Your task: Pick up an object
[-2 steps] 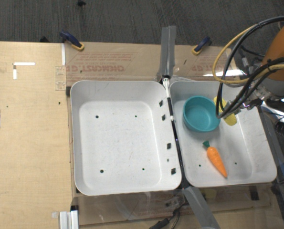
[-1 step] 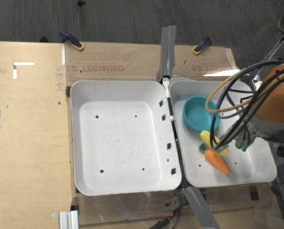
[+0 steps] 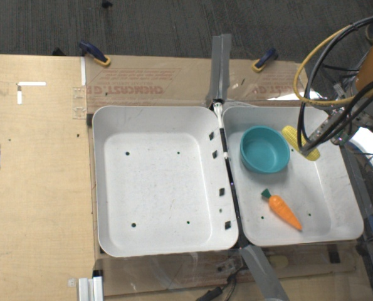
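In the right bin [image 3: 336,224] lie three objects. A teal bowl [image 3: 265,149] stands upright near the bin's back left. An orange toy carrot [image 3: 284,211] with a green top rests in front of it. A yellow corn cob [image 3: 292,135] lies just right of the bowl. My gripper [image 3: 310,145] hangs low over the near end of the corn cob, at or touching it, and hides part of it. The arm reaches in from the right with black and yellow cables looped above it.
The left bin [image 3: 111,187] sits beside the right one, with a grey divider post [image 3: 220,68] behind the seam. Two clamps [image 3: 93,52] hold the cardboard backing. The wooden bench top [image 3: 29,168] extends to the left.
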{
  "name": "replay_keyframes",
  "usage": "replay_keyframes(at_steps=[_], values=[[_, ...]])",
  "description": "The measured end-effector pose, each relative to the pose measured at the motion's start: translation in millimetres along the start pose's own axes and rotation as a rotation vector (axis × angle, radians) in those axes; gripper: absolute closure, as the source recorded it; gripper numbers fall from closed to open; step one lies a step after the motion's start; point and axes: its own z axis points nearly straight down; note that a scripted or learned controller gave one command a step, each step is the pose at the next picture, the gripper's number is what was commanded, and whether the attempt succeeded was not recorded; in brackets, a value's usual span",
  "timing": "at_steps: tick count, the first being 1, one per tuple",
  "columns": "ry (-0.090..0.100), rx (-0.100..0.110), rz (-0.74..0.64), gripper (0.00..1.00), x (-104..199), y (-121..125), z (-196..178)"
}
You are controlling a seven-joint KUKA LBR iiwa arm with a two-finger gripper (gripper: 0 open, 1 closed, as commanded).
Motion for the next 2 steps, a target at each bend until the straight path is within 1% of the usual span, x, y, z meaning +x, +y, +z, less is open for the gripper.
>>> replay_keyframes(at_steps=[1, 2], values=[[0.001, 0.000, -0.336, 1.00, 6.3, 17.3, 5.9], [0.000, 0.000, -0.540, 1.00, -10.0, -78.4, 10.8]])
